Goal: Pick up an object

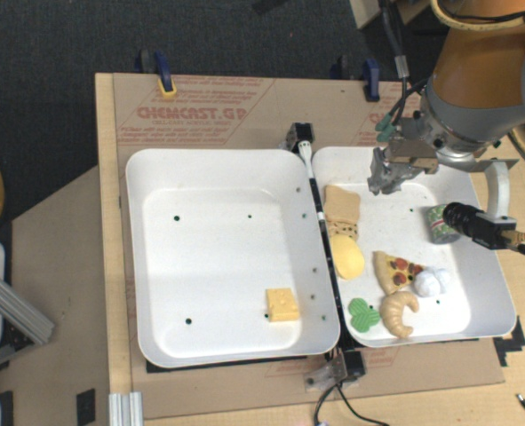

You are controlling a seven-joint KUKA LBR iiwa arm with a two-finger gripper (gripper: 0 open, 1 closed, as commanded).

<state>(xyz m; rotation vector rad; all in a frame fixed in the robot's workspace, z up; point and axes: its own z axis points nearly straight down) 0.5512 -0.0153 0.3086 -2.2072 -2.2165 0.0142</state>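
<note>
- Camera view looks down on the bench [200, 105], a brown board with red lettering along its far edge and two blue clamps there.
- The left bin [155, 185] takes up the middle of the board; inside it a yellow cheese-like block [282, 305] lies near the near right corner, well apart from anything else.
- The right bin [475, 318] sits touching the left one along a dark seam and holds all the other objects.
- The arm [484, 51], grey with an orange band, reaches in from the far right.
- The gripper [386, 183] hangs over the far part of the right bin, nothing visible between its fingers; whether they are open or closed cannot be told.
- A tan bread slice [341, 209] lies by the seam, with a yellow lemon [347, 260] just near of it.
- A pizza slice [393, 271] lies right of the lemon, and a croissant [399, 312] near of that.
- A green can [440, 223] lies toward the right side.
- A white-blue object [429, 282] touches the pizza slice.
- A small green object [362, 314] rests just left of the croissant.
</note>
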